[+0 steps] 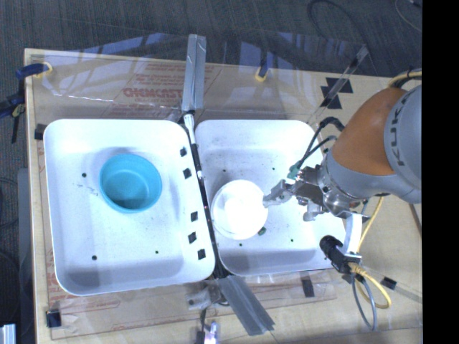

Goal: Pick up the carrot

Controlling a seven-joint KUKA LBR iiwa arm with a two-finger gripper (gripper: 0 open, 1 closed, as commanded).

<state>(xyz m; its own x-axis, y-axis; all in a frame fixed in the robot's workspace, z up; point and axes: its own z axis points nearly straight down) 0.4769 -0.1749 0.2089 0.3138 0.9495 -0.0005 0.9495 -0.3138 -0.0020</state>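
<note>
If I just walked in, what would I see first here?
Probably the bright blue bowl, sitting in the left white bin. Next, the big grey arm with its orange band reaching in from the right, its end effector low over the right bin, right beside a white bowl. I can't spot a carrot.

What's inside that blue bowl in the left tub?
The blue bowl looks empty: just its blue bottom shows. No carrot shows there. The white bowl in the other tub hides whatever is underneath it.
</note>
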